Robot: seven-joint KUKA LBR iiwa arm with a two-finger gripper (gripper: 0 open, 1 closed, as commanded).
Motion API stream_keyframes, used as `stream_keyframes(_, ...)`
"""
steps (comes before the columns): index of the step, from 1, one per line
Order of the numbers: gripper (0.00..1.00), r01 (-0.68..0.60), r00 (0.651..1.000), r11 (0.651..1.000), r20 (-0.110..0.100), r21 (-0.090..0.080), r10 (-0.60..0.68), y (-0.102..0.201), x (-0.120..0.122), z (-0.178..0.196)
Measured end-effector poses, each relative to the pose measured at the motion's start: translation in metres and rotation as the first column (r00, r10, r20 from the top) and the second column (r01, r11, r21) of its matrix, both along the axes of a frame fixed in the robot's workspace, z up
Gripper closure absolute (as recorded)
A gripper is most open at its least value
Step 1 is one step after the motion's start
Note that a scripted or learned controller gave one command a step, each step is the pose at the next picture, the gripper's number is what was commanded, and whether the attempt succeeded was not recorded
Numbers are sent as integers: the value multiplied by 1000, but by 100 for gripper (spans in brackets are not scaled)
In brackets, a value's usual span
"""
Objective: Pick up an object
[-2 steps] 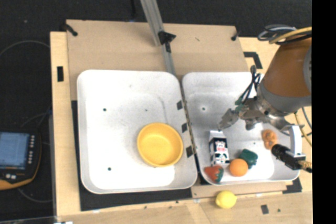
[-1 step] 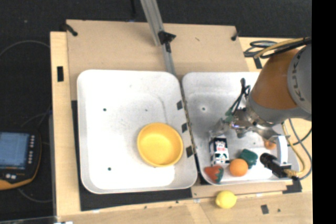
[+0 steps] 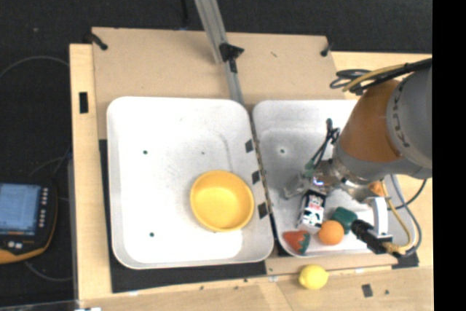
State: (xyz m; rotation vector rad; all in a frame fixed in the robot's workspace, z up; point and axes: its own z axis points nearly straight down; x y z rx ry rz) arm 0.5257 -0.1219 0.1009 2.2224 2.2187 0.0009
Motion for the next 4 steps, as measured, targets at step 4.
stream_keyframes(4, 100, -6, 1000, 1000, 1, -1, 6, 1, 8, 177)
